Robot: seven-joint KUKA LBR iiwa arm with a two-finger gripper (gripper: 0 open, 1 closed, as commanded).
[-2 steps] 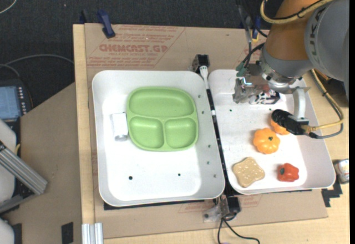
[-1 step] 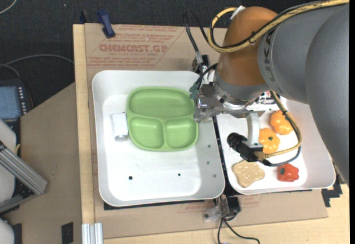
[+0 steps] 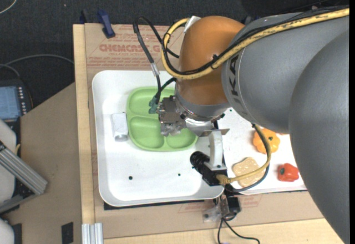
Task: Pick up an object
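We see the arm (image 3: 266, 71) reach in from the right and cover the middle of the 2 bins, with its orange band just above the green tray (image 3: 145, 126) in the left bin (image 3: 111, 182). The hand (image 3: 173, 121) sits low over the right part of this tray, near the divider between its compartments, but the wrist hides the grasping part, so we cannot tell if it is released or clenched, or if it has anything. We judge that the tray is the nearest target: it lies flat on the bin floor, touching nothing except maybe the hand. It looks like thin moulded plastic, so probably light and stiff, a bit slippery, not fragile. Because it is flat and wide, the best place to take it is, in our opinion, a raised rim or the ridge between compartments, pinched from above; a grip on the flat bottom would slide. Just beside the tray, on its left, lies a small white block (image 3: 119, 126), which seems also light and easy to pinch across its narrow sides. In the right bin we see an orange toy (image 3: 268, 141), a biscuit-like piece (image 3: 244, 167) and a red pepper toy (image 3: 287, 172), apart from each other.
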